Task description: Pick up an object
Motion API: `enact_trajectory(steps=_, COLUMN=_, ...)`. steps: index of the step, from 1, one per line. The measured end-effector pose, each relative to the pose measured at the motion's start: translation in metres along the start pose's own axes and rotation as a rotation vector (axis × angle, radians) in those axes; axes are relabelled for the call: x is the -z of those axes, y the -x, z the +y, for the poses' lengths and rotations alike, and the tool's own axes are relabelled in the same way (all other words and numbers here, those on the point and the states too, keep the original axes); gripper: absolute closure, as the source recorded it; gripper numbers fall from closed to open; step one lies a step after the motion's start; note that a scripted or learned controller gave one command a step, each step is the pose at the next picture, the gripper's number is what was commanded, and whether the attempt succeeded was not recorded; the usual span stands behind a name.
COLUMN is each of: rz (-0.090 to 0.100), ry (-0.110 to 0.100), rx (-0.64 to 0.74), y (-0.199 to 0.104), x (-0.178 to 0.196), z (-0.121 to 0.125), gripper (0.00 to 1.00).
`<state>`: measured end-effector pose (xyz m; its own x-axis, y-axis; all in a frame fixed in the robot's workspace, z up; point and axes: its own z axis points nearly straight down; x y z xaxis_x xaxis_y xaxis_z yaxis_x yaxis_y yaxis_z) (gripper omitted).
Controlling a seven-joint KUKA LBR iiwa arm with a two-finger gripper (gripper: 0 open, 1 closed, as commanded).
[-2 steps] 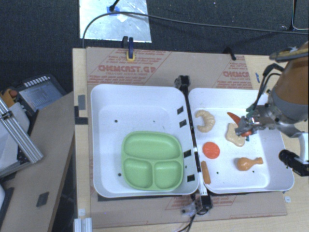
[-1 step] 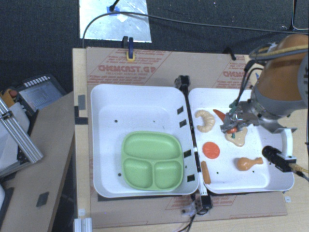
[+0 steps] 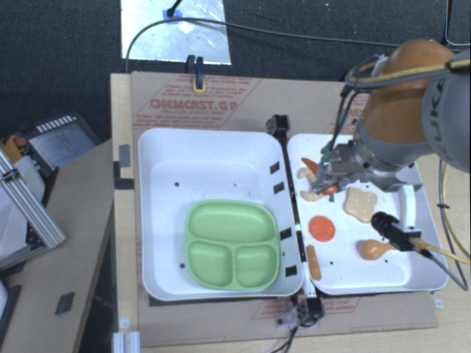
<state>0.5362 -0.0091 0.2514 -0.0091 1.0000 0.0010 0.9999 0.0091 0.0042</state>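
At the far left, off the bench, a metal rail [image 3: 29, 204] leans beside a dark box [image 3: 62, 142]. The bench itself carries a cardboard sheet [image 3: 243, 101] with red print, and both bins sit on it.

The left bin [image 3: 165, 168] holds one thing, a green plate [image 3: 232, 245] with three compartments. It lies flat toward the near side of the bin.

The right bin [image 3: 353, 274] holds all the loose things that could be picked. An orange stick [image 3: 313, 262] lies along its left wall near the front corner. Further back on that side a white bit [image 3: 302, 173], a red piece [image 3: 310, 165] and a beige piece [image 3: 312, 195] lie close together. A red disc [image 3: 321, 228] lies flat nearer the middle, apart from the others.

The gripper [image 3: 330, 182] is down low in the back left part of this bin, right at that cluster and just above the beige piece. From here I cannot tell whether it is open or closed, or whether it has hold of anything.

To its right lie a slice of toast [image 3: 360, 204] and, nearer the front, a brown pear [image 3: 374, 249]. The arm [image 3: 412, 101] comes in over the bin's back right corner.
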Motion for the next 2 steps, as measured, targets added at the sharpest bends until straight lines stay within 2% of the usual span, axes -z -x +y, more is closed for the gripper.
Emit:
enact_trajectory(steps=1, rz=0.0, ry=-0.001, rx=0.0, y=-0.047, x=-0.009, z=0.019, gripper=1.0)
enact_trajectory(steps=2, rz=0.001, ry=-0.001, rx=0.001, y=-0.107, x=-0.017, z=0.032, gripper=1.0)
